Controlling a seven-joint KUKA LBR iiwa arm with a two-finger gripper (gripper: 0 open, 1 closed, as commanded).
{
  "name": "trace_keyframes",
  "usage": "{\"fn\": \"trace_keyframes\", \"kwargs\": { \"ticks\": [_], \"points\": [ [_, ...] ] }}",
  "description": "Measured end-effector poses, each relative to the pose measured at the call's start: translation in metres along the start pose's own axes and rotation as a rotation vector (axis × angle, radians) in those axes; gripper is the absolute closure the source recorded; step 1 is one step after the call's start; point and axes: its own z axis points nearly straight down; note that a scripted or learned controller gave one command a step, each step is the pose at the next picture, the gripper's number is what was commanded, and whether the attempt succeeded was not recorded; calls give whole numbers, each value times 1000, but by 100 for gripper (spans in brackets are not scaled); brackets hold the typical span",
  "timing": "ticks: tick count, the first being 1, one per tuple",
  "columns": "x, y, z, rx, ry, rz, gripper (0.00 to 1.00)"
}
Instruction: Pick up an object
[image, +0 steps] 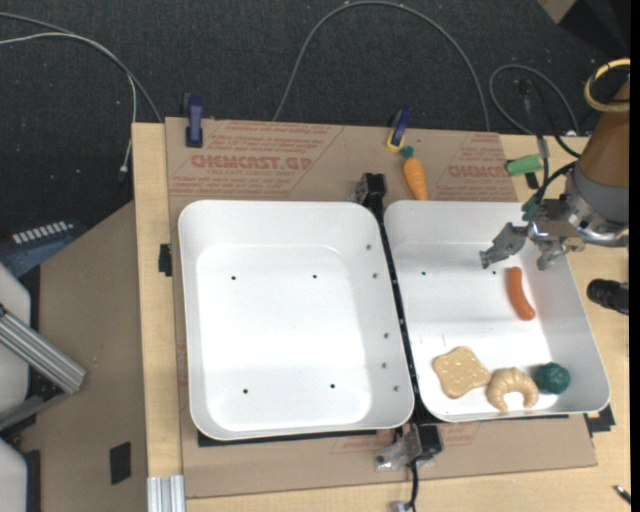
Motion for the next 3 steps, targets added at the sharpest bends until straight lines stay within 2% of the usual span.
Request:
{"fn": "trace_keyframes", "kwargs": {
  "ticks": [1, 3],
  "points": [
    [0, 1, -3, -6, -1, -1, 0],
    [-18, 6, 105, -2, 0, -1, 0]
  ]
}}
